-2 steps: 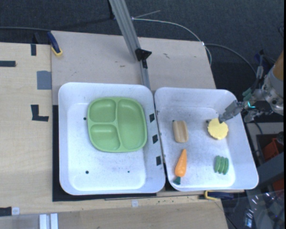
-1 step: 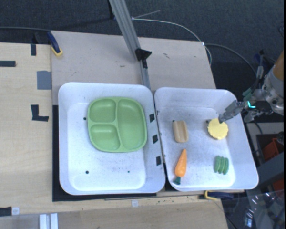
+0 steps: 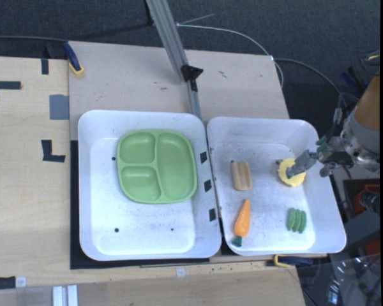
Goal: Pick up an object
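Note:
The right bin (image 3: 262,129) holds a tan bread-like piece (image 3: 241,174), an orange carrot (image 3: 242,217), a small green pea pod (image 3: 297,220) and a yellow round object (image 3: 292,173). My gripper (image 3: 301,164) reaches in from the right edge of this bin. Its dark finger lies on top of the yellow object. The arm's grey wrist (image 3: 354,146) hangs just outside the bin's right wall.
The left bin (image 3: 96,234) contains a green divided plate (image 3: 157,166). A slanted metal pole (image 3: 168,30) crosses the bench behind the bins. Cables run over the bench at the back right.

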You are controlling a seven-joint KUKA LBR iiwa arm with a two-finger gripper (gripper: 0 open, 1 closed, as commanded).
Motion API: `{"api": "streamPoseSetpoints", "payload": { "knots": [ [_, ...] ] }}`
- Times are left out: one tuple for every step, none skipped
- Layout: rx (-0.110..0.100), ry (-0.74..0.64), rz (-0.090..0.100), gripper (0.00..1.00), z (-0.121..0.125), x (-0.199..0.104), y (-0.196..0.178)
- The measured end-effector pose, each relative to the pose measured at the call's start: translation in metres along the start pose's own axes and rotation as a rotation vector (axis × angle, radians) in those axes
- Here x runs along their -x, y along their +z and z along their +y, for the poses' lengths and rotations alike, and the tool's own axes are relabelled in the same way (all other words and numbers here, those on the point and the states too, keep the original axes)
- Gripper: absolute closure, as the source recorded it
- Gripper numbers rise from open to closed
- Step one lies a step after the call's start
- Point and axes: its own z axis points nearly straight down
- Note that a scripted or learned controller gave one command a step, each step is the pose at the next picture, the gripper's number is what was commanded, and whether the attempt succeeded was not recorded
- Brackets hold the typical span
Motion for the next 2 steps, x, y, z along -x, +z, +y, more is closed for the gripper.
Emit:
{"api": "streamPoseSetpoints", "payload": {
  "knots": [
    [-0.001, 0.0, 0.0, 0.0, -0.005, 0.009, 0.054],
    [0.0, 0.0, 0.001, 0.0, -0.011, 0.009, 0.099]
  ]
}}
